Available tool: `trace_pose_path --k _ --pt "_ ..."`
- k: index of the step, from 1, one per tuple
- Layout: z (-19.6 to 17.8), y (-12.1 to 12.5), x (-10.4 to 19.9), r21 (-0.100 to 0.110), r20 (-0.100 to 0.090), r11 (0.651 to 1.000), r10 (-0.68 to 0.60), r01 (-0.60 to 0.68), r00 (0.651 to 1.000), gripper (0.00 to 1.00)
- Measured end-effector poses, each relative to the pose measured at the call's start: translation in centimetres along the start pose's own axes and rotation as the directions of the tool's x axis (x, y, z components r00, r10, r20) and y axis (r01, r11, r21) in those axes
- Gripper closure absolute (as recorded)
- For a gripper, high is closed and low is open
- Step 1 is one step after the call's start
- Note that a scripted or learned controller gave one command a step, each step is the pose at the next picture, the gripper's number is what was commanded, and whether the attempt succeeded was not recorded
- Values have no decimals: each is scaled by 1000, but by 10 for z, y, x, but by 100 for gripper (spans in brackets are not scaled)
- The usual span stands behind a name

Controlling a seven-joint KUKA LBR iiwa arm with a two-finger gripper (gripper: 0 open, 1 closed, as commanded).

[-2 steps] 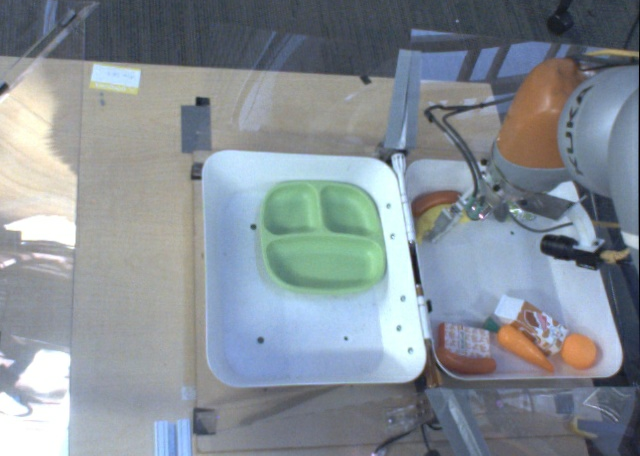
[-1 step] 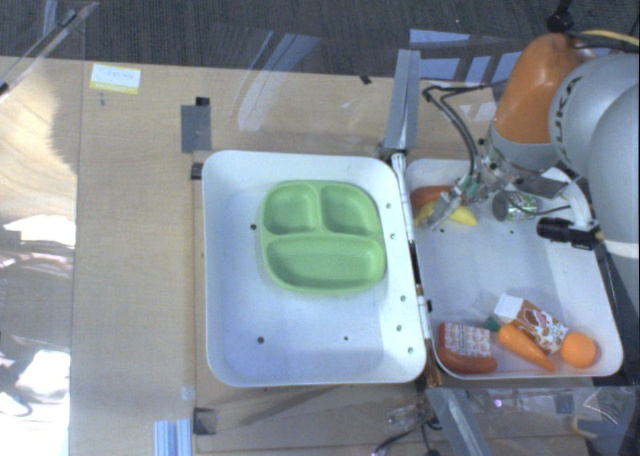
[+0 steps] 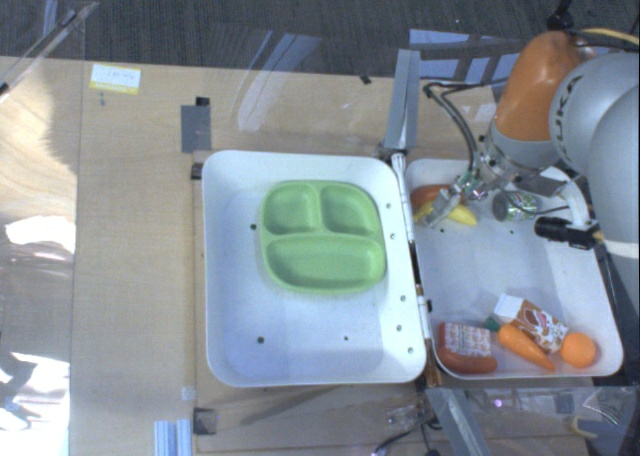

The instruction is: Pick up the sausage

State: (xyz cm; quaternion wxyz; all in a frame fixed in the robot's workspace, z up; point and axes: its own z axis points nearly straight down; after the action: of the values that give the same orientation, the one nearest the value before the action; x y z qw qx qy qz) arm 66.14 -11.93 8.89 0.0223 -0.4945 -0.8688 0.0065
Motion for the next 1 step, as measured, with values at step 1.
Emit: trace_pose_path --k 1 --pt "0 1 2 0 5 1000 26 -26 1000 0"
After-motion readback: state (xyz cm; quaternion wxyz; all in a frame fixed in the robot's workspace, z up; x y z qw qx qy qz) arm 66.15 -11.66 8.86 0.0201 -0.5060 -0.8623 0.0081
